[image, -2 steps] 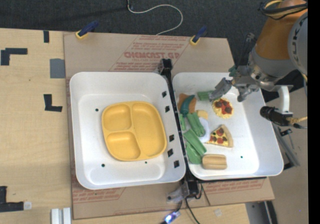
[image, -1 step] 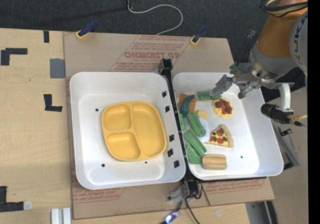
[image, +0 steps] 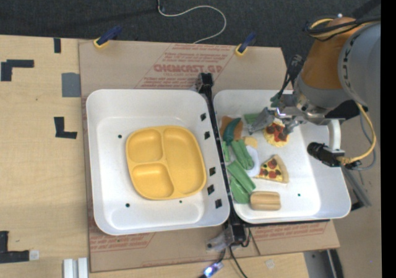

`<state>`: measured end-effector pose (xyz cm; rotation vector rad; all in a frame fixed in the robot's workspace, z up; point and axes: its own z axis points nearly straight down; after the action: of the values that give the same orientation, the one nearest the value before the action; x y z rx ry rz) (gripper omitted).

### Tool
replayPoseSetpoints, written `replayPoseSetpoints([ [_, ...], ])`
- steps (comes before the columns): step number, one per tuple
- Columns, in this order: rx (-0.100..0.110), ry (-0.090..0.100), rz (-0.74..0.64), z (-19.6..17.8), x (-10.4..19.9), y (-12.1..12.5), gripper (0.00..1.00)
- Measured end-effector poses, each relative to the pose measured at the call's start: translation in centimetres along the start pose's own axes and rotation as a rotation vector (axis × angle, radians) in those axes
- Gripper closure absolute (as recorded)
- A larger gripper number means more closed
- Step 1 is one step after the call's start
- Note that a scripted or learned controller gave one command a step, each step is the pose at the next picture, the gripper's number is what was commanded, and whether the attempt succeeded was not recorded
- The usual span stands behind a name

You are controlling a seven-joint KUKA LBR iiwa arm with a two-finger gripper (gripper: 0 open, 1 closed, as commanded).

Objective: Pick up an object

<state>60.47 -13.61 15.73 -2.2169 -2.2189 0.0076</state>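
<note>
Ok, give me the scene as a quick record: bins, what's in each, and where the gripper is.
left bin: holds a yellow divided plate, lying flat, compartments bare
right bin: holds toy food
right bin items: pizza slice, bread roll, green pieces along the left wall, a red and yellow piece under the gripper
gripper: over the upper part of the right bin, above the red and yellow piece
grasp: cannot tell

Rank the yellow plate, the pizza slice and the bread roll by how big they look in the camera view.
1. Yellow plate, by far the largest.
2. Bread roll and pizza slice: these look about alike, so I won't order them.
</note>
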Motion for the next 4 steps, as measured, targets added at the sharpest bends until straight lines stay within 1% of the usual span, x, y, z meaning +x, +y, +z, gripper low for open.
replayPoseSetpoints([
  [1, -0.001, 0.0, -0.001, 6.1, 0.9, 0.0, 0.0],
  [2, -0.012, -0.002, 0.001, 7.0, 0.9, 0.2, 0.0],
  [3, -0.018, 0.0, -0.001, 5.7, 1.1, 0.4, 1.0],
  [4, -0.01, -0.001, -0.001, -0.6, 1.1, 0.0, 1.0],
])
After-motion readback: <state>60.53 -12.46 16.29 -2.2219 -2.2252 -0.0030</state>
